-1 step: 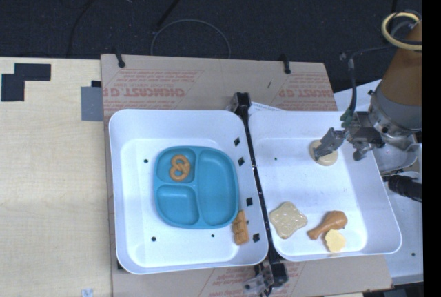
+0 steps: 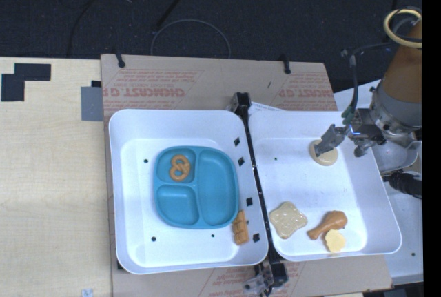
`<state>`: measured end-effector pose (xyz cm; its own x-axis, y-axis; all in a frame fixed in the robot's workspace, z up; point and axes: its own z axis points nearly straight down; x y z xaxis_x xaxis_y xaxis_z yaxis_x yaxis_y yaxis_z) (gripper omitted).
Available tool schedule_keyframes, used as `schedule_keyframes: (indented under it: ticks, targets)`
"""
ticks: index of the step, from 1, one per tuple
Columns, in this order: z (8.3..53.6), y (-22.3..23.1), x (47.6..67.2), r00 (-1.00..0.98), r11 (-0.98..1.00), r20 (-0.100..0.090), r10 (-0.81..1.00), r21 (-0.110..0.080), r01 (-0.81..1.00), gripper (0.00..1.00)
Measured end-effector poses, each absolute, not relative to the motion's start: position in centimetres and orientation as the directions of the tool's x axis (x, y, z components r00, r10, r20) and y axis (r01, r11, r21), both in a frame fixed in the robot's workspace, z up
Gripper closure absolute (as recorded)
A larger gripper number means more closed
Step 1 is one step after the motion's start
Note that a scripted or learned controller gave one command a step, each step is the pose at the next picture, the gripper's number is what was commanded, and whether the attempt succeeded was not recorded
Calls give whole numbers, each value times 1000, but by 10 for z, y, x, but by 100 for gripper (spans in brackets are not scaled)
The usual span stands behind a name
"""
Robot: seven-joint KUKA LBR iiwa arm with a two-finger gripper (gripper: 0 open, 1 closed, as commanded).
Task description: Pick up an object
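While the arm reached in from the right edge, the pincer (image 2: 325, 146) sat low over a pale round piece (image 2: 326, 155) in the right bin (image 2: 365, 247).
Could not tell if it was spread or pinching; piece lay at the bin's upper middle, touching or just under the tip. Lower right of that bin: cracker-like piece (image 2: 287, 218), drumstick (image 2: 328, 223), yellow slice (image 2: 335, 242). Left bin (image 2: 131, 247): blue tray (image 2: 207, 199) with pretzel (image 2: 180, 167) in its upper-left compartment, small orange piece (image 2: 240, 228) just beside the tray.

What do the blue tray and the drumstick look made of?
Blue tray: likely moulded plastic, smooth and slightly glossy, with uniform colour and rounded compartment walls. Drumstick: probably toy plastic or rubber, with flat matte orange-brown colour and simplified shape.
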<state>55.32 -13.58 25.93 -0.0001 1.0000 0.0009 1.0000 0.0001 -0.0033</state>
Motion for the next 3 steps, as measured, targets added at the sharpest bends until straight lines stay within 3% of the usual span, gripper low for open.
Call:
schedule_keyframes:
  ticks: [3]
  targets:
    - [113,-137,551,0,0,2,1000,-8,1000,0]
